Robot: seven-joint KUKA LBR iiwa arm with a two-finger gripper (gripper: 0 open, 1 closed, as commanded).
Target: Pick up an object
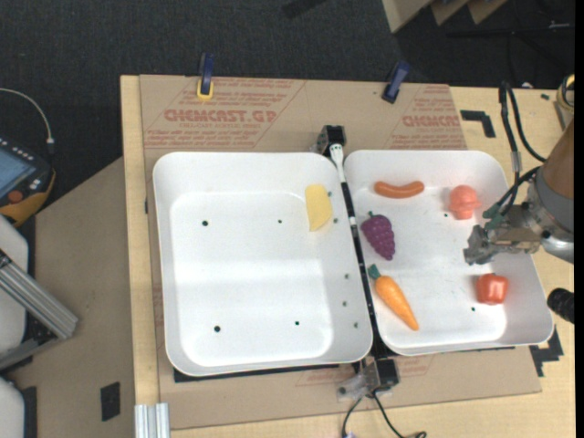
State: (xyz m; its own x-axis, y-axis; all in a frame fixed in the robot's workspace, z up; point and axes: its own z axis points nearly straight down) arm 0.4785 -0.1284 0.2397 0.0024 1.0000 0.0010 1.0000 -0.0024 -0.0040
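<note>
The right bin (pixel 429 336) holds an orange sausage (pixel 399 189), a pink round piece (pixel 463 201), purple grapes (pixel 379 234), an orange carrot (pixel 397 301) and a red pepper (pixel 491 287). A pale yellow piece (pixel 318 208) lies in the left bin (pixel 246 345) near its right wall. My gripper (pixel 481 247) hangs over the right bin's right side, between the pink piece and the red pepper, just above the pepper. I see nothing between its fingers.
Brown cardboard (pixel 274 108) lies under both bins, held by blue clamps (pixel 395 82) at the back. Cables (pixel 511 135) run along the right edge near the arm. A metal rail (pixel 32 290) and a device (pixel 18 176) sit off the left side.
</note>
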